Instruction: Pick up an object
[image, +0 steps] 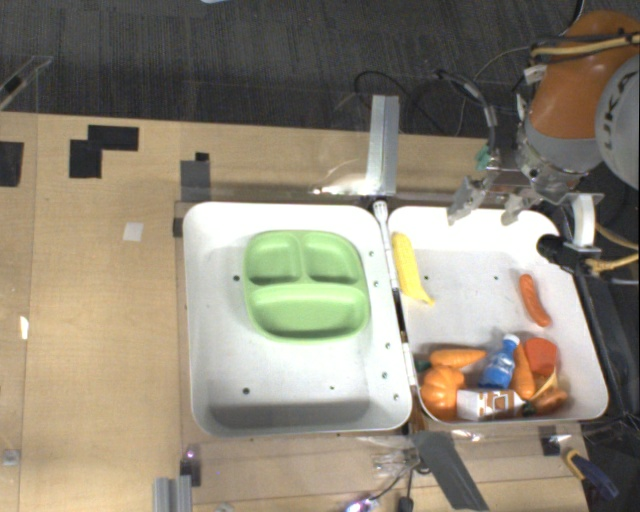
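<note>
My gripper (489, 203) hangs open over the far edge of the right bin (470, 275), its two grey fingers spread with nothing between them. A yellow banana (409, 268) lies along that bin's left wall, below and left of the gripper. An orange sausage (534, 300) rests near the right wall. At the bin's near side is a pile: a carrot (457, 357), a blue bottle (500, 362), a red piece (540, 354), an orange pumpkin-like toy (440, 388) and a brown-labelled bottle (488, 404).
The left bin (215, 300) holds a green divided plate (305, 283). A metal post (383, 145) stands at the back between the bins. Cables (440, 90) trail behind the arm. Bare white floor lies in the middle of the right bin.
</note>
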